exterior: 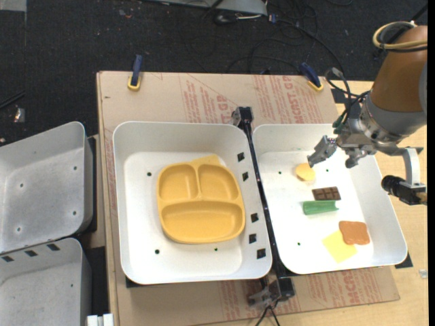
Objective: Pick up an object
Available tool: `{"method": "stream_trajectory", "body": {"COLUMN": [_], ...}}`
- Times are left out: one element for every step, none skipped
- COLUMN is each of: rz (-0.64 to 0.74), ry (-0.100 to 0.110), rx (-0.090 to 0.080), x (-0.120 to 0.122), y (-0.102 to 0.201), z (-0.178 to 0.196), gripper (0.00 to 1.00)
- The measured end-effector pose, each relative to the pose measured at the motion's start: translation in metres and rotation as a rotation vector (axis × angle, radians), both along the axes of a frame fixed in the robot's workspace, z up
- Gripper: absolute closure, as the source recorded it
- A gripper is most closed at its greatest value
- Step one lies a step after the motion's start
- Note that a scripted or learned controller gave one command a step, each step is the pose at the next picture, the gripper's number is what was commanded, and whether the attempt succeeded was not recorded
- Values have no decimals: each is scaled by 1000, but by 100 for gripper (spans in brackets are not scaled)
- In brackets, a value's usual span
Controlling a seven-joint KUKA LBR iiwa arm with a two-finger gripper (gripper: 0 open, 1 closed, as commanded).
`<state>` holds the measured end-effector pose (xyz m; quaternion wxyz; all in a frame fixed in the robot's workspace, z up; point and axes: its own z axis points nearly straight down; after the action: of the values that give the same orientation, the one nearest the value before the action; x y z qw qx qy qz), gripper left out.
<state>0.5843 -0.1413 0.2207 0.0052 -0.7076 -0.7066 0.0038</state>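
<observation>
Two-finger gripper [338,153], grey metal, on grey arm with orange band [401,66]: poised over the right white shallow bin [384,182] at its twelve-o'clock portion, fingers spread apart, nothing between them. One finger [321,153] angled toward eight o'clock, tip just above and beside the small round pale-yellow piece [305,173], contact not discernible.

Right bin contents, outward from gripper:
- Small round pale-yellow piece, at seven o'clock from gripper, near bin centre-left.
- Dark brown ridged rectangular bar [325,194], at five o'clock from the round piece, apart from it.
- Green flat oblong strip [319,208], just below the brown bar, close beside it.
- Orange-brown rounded square slab [354,233], at four o'clock from the strip, overlapping the upper corner of the yellow flat square tile [337,248].

Left white shallow bin [129,182], at nine o'clock from gripper: yellow plastic three-compartment tray [201,202], lying flat at bin centre.

Brown cardboard sheet [204,94] under both bins, held by yellow-and-blue clamps [135,73] at its twelve-o'clock edge.
</observation>
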Motion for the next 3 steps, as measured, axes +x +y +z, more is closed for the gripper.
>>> {"method": "stream_trajectory", "body": {"rz": [2,5,0], "ry": [-13,-9,-8], "rx": [-2,-1,-2], "x": [3,6,6], "y": [0,8,1], "z": [7,-41,-102], "gripper": [0,0,0]}}
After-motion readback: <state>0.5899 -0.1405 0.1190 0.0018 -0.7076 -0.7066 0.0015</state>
